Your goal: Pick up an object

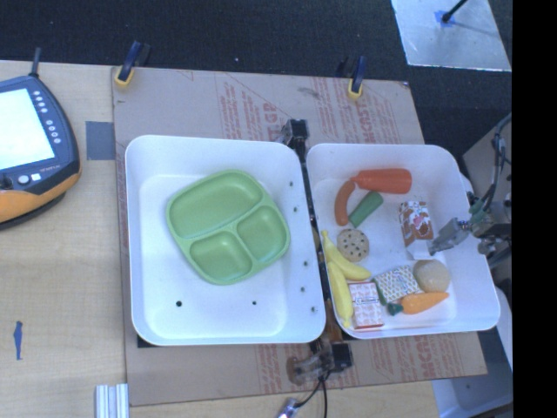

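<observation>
One camera sits high above the bench (70,303) and looks down at a slant. It is far enough back to see both white bins whole, the left bin (148,233) and the right bin (470,312), with dark floor (218,16) along the top.

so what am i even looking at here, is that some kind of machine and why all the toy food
One camera fixed above a wooden bench looks down at a slant. Two shallow white bins sit side by side. The left white bin holds a green three-compartment plastic plate. The right white bin holds toy food: an orange-red sausage, a chocolate-chip cookie, a yellow banana, an orange carrot and more. The robot arm's hand reaches in from the right edge, over the right bin. It holds nothing visibly. Its job is picking up an object.
</observation>
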You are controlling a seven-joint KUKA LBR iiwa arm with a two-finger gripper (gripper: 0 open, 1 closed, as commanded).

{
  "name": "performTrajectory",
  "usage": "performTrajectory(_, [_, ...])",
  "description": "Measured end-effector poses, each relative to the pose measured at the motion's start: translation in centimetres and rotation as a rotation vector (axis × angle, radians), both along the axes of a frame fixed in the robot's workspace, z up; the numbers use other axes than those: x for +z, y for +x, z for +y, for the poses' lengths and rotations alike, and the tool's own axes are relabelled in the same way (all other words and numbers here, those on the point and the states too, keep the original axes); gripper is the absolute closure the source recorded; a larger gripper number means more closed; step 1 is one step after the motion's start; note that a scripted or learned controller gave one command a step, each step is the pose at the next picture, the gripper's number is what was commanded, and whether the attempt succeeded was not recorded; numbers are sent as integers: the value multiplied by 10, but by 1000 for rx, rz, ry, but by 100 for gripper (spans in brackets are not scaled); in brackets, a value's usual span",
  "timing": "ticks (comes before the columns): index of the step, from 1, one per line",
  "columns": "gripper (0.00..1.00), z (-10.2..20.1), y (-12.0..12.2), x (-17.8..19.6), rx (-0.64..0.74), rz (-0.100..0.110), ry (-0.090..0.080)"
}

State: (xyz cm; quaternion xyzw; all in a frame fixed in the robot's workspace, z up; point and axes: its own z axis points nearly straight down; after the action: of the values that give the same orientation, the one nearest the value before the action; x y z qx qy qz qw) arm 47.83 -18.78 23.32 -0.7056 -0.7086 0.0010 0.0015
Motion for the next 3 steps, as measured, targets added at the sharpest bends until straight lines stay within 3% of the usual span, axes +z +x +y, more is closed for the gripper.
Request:
performTrajectory(1, [0,68,52,-69,2,2,0])
performTrajectory(2, [0,85,110,-142,2,2,-2])
performTrajectory(3, [0,90,173,-145,-7,20,2])
